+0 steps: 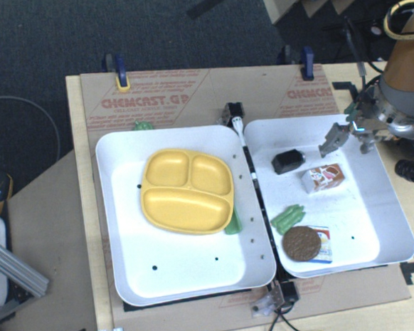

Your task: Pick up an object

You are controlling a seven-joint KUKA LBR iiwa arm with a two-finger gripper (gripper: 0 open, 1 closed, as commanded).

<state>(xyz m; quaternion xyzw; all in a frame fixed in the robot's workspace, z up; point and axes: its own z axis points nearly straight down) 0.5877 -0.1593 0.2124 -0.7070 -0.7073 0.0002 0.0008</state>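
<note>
Right bin, near edge: brown round cookie on a small packet, green pea pod just behind. Further back, small carton and black block. Left bin has yellow divided plate. Gripper hangs over right bin's far corner, fingers apart, holding nothing.

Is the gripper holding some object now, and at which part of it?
Nothing is held. The gripper hangs open above the right bin, with no object between its fingers.
</note>
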